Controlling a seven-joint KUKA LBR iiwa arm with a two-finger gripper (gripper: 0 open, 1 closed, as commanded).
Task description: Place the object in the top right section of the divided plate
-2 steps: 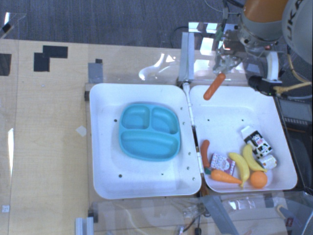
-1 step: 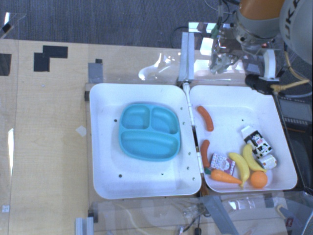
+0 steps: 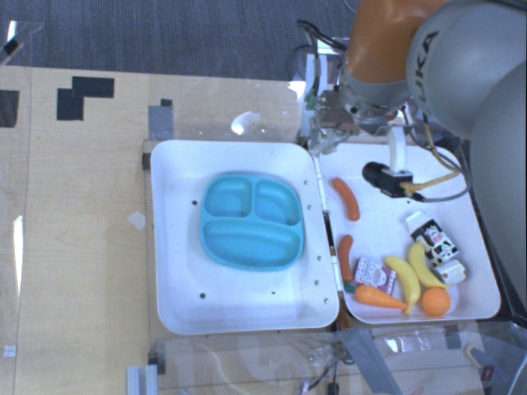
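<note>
One blue divided plate, long axis left-right, in left bin.

Robotics lab: KUKA arm, taped bench.

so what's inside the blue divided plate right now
Nothing shows in the blue divided plate: all three sections look bare. It sits in the left bin. The bin floor beneath it is covered.

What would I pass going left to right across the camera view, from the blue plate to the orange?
Blue divided plate → upper sausage → pink packet → bananas → orange.
</note>
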